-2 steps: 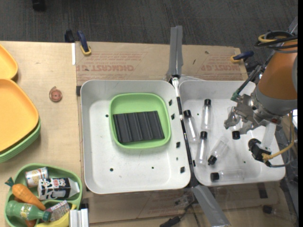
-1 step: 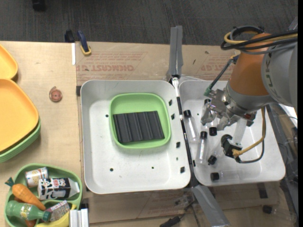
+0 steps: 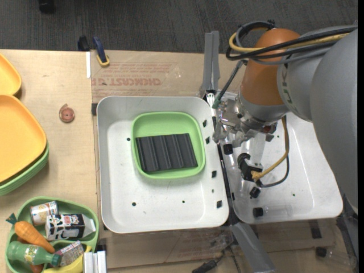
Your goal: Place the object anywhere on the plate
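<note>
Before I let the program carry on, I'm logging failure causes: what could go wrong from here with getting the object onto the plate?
1. The dark ridged block already covers most of the green plate, so an object set there may land tilted or slide off.
2. The gripper hangs over the divider between the bins; a low sweep could clip it.
3. The wrist hides what lies beneath, so the grasp cannot be confirmed.

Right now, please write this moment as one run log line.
arm: over right bin | green plate: left bin, holds dark ridged block | pincer state: unclear

Matt green plastic plate [image 3: 168, 123], ribbed dark object [image 3: 166, 152], smooth white bins [image 3: 114, 169]
</note>
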Controlling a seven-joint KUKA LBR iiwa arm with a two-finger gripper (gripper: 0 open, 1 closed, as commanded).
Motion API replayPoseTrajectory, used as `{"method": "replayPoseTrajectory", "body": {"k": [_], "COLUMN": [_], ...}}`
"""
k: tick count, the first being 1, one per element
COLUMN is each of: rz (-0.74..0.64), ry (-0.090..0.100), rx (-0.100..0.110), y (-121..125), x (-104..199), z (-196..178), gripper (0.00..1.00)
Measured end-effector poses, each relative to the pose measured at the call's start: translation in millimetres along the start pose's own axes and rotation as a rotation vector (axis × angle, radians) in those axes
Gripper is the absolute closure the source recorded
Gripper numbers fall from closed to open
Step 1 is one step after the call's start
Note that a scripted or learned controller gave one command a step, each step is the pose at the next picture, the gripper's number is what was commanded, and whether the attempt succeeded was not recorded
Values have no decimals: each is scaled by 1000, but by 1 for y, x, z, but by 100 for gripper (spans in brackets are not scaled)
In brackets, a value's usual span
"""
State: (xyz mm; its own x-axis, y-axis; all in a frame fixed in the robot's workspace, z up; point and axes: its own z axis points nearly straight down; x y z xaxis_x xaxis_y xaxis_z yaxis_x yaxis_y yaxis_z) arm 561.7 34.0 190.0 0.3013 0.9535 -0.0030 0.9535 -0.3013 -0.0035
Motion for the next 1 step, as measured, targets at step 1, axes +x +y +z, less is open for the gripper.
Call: {"method": "replayPoseTrajectory", "body": {"k": [1], "rz": [1], "ry": [0], "rx": [0], "y": [0], "x": [0], "z": [0], "gripper": [0]}}
